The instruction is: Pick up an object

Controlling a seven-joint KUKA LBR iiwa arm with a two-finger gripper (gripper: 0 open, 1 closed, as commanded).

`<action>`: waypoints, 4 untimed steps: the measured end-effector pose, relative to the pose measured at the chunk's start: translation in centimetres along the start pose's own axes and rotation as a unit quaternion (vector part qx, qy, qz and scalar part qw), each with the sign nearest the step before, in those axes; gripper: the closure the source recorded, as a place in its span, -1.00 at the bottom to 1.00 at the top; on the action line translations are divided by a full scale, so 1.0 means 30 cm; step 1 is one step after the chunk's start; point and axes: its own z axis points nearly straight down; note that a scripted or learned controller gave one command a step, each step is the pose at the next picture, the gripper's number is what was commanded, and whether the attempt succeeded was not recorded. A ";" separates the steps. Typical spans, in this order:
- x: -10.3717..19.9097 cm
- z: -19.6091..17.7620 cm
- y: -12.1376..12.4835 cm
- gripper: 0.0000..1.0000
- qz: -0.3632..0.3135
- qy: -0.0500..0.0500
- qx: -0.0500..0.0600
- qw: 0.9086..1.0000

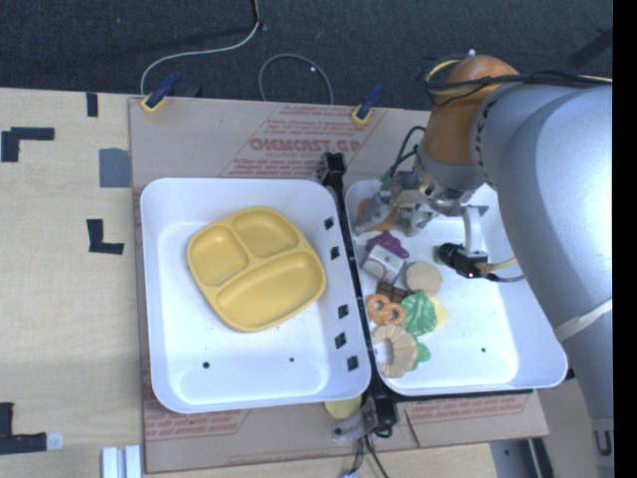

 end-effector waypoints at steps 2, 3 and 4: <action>0.000 0.000 -0.002 -1.00 0.001 0.000 -0.001 1.000; -0.001 -0.003 -0.094 -1.00 -0.001 -0.002 -0.009 1.000; -0.021 0.000 0.001 -1.00 0.000 0.001 0.000 1.000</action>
